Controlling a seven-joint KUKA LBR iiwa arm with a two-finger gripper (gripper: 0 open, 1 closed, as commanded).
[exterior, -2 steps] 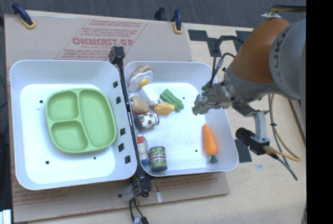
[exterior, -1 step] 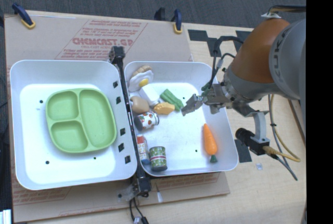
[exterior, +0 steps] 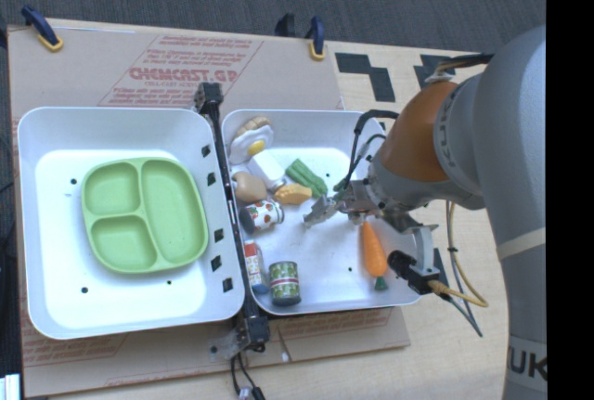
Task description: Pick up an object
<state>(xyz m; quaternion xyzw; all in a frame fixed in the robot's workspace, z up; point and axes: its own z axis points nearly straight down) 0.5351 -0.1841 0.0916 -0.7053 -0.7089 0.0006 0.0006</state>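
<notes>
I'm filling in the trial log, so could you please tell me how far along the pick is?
Done: the arm has reached into the right bin, its end effector low among the toy food. In hand: nothing visibly; no item shows between its fingers. The carrot, green piece, small can and mug lie on the bin floor. Left: grasping one and lifting it.

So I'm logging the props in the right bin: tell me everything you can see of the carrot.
The carrot is a small orange toy, plastic by its smooth look, tapered, with a green tip at its lower end. It lies flat on the floor of the right bin, near that bin's right wall, running roughly top to bottom. The gripper hangs just up-left of it; the arm's wrist overlaps its top end. No other object touches it.
</notes>
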